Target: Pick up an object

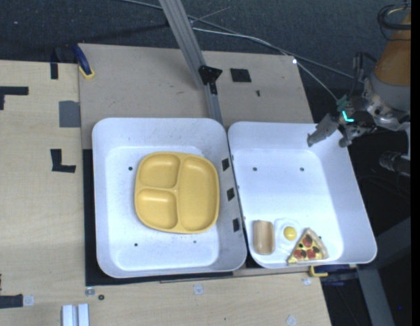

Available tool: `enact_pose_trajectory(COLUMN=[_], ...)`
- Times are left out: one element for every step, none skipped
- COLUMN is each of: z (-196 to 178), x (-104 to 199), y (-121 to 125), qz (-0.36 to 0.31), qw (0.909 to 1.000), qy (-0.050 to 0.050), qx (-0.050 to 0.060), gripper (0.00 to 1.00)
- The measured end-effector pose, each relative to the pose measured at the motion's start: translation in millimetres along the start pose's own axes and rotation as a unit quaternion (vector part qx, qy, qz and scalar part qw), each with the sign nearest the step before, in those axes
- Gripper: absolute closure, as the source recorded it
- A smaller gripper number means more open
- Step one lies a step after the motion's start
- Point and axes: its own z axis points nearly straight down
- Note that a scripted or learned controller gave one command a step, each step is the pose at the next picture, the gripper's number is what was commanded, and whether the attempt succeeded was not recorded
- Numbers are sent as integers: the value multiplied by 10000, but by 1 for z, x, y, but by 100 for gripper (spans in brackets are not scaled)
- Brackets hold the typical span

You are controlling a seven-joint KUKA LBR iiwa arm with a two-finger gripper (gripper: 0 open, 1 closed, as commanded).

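My tool (pixel 330 132) hangs at the right bin's (pixel 346 182) upper right rim; I cannot tell its state. Toast (pixel 263 237), egg (pixel 289 233), pizza (pixel 308 247) lie lower right.

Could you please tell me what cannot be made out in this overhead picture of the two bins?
- The pincer at the right bin's upper right corner: too small and blurred in the camera view to tell how it stands.
- The arm: cut off by the right edge.
- The tan block, fried egg and pizza slice: too small for fine detail.
- The floor of the left bin under the yellow divided plate: hidden by the plate.
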Motion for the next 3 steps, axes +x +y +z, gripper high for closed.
enact_pose_trajectory(z=[-1,59,104], x=[0,0,-5], y=[1,-8,-9], qz=[-2,1,1], qw=[10000,10000,10000], qy=[-2,-2,-3], qx=[-11,9,8], gripper=[0,0,0])
